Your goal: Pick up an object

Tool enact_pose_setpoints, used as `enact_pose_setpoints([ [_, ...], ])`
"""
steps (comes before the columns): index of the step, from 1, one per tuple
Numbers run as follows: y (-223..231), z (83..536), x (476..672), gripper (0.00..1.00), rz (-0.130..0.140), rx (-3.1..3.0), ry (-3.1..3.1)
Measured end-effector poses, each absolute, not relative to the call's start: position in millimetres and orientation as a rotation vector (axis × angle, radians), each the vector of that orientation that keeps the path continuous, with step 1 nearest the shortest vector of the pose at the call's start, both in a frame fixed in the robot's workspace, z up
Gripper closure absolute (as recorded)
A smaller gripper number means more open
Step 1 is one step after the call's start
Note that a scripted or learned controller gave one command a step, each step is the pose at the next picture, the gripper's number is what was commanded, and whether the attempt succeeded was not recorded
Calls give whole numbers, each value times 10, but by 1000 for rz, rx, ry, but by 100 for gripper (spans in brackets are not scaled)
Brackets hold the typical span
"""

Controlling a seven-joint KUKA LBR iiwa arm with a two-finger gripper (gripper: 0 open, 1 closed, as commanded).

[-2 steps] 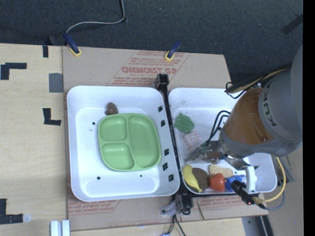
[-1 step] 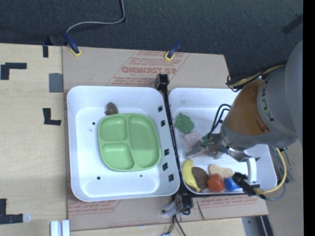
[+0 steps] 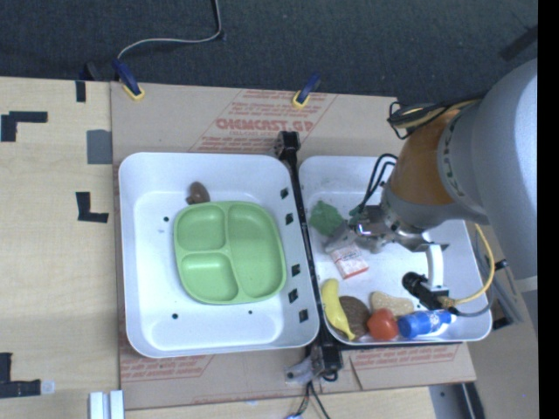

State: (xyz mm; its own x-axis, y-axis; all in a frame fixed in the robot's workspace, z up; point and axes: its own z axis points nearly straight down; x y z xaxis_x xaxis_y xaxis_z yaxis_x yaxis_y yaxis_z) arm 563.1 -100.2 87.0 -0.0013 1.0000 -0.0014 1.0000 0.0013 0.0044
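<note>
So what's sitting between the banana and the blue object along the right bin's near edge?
In the camera view, a brown lump, a red ball and a tan piece sit between the banana and the blue object.

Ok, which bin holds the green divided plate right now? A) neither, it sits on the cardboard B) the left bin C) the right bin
B: the green divided plate lies flat in the left bin, with a small brown object just beyond its far rim.

I see two white bins [image 3: 140, 234] on brown cardboard [image 3: 253, 120], green divided plate [image 3: 231, 252] in left one, small brown lump [image 3: 198, 193] just behind it, yellow clamps [image 3: 131, 86] at back edge
</note>
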Motion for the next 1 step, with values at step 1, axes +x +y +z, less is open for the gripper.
enact_pose_setpoints([
  [1,-960,869,5458,0,3,2216,2217],
])
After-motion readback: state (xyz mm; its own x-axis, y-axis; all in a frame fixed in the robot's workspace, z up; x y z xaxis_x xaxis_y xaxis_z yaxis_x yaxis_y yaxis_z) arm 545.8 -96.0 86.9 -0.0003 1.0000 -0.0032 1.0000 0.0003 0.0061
